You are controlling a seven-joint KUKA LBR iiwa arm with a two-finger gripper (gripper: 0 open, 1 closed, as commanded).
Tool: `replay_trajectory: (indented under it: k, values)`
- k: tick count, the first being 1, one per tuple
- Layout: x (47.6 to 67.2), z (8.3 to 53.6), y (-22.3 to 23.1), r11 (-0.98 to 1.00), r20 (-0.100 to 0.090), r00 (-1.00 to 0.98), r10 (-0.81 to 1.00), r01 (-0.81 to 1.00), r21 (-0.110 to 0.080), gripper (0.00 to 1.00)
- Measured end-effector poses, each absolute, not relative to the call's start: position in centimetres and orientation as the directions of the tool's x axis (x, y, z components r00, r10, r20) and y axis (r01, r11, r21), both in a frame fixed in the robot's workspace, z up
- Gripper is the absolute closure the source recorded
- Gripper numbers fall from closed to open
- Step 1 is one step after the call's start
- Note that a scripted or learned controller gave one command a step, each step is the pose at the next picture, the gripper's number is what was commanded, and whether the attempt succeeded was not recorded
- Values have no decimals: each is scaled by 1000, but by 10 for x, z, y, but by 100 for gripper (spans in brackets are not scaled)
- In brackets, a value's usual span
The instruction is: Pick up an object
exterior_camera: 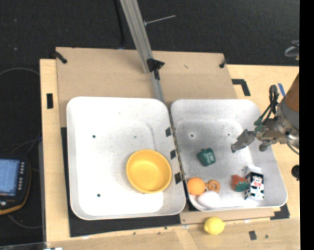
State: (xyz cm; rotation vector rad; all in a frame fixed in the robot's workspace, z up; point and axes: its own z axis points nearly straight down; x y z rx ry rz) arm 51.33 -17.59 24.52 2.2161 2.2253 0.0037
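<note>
My gripper (254, 143) hangs over the right side of the right bin (209, 113), its two fingers spread and nothing between them, so it is open. Left of it and slightly lower lies a small green object (206, 156). Just below the gripper are a red and green toy (239, 182) and a white carton with black print (255, 186). An orange ball (196, 185), a small orange ring (214, 185) and a white rounded item (209, 198) crowd the bin's front edge.
A yellow bowl (149, 171) rests in the left bin (104, 124), near the divide. A yellow lemon (214, 225) lies on the bench in front of the right bin. A metal pole (138, 30) rises behind the bins.
</note>
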Motion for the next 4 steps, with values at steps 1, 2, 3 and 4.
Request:
replay_trajectory:
  k: [1, 2, 3, 4]
  values:
    - [513, 245, -176, 3, 1, -3, 1000, 1000, 3, 0]
    - [520, 193, -170, -2, -1, 2, 1000, 1000, -4, 0]
    - [512, 147, -176, -1, -2, 1, 1000, 1000, -4, 0]
    - [512, 99, -178, -2, -3, 2, 1000, 1000, 1, 0]
